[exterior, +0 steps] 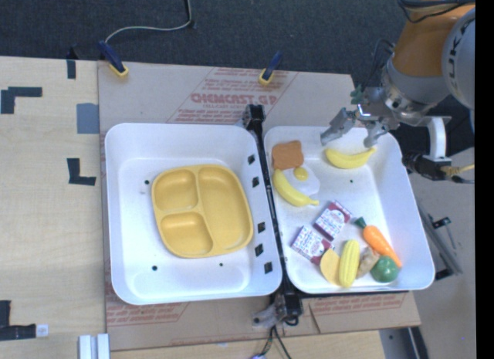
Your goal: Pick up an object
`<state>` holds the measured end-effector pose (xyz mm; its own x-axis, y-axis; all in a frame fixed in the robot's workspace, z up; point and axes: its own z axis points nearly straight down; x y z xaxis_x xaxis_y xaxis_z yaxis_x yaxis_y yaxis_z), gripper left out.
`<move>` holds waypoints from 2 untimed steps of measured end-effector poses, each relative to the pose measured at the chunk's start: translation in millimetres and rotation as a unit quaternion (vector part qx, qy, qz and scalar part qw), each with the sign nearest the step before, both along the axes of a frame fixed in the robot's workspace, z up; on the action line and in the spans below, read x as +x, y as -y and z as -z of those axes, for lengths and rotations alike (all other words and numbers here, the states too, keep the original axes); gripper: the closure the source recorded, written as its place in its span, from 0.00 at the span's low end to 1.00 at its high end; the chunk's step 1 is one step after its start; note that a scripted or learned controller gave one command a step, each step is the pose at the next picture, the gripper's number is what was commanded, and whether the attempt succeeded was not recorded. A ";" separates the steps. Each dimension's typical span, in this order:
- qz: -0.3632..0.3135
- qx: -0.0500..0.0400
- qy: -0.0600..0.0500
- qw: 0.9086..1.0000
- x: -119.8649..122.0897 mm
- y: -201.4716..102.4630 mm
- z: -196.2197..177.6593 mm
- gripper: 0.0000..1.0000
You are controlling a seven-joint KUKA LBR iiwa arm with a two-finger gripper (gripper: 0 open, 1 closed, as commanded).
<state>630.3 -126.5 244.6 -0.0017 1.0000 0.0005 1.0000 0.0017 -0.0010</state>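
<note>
Gripper released, fingers spread, nothing between them, poised over the right bin's far edge. Banana lies just below it in the bin's far right corner.

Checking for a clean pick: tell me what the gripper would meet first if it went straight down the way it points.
Most likely the banana at the back of the right bin: the open gripper hangs just above it. Depth is hard to judge from this slanted view.
</note>
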 end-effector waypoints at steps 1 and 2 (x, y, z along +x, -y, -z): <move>0.001 0.000 -0.002 1.000 -11.3 13.7 136.0 0.00; 0.000 -0.001 0.000 1.000 38.2 -23.8 159.2 0.00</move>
<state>668.5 -102.7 85.4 -0.0025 1.0000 -0.0012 1.0000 0.0025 -0.0008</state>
